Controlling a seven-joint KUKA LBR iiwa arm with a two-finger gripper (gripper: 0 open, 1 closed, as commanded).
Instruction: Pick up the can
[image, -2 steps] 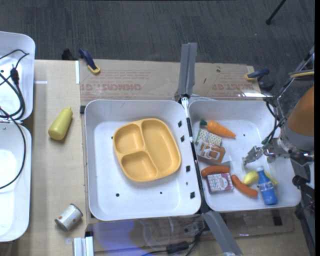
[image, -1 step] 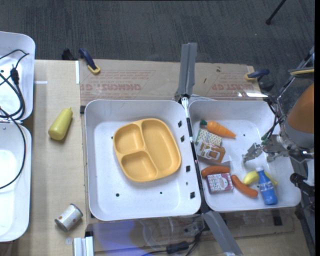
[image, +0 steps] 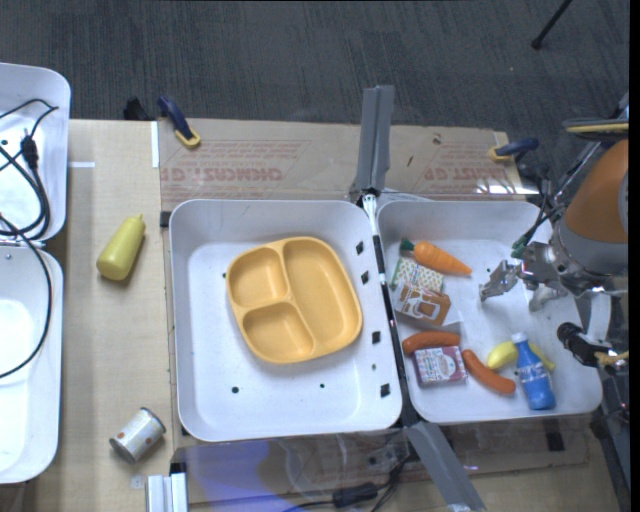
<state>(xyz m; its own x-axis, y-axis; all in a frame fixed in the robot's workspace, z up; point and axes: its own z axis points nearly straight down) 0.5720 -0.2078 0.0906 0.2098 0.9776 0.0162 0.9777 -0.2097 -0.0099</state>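
The can (image: 137, 433) is small and silver with a red-marked label. It lies on its side on the bench, off the left bin's front left corner. My gripper (image: 520, 288) hovers far from it, over the right bin (image: 470, 222) near that bin's right wall. Its fingers (image: 495, 284) are spread open with nothing between them.
A yellow divided plate (image: 293, 298) lies in the left bin (image: 200, 400). The right bin holds a carrot (image: 440, 258), snack boxes (image: 420, 296), sausages (image: 488, 371), a lemon (image: 502, 354) and a blue bottle (image: 534, 376). A yellow mustard bottle (image: 121, 248) lies on the bench at left.
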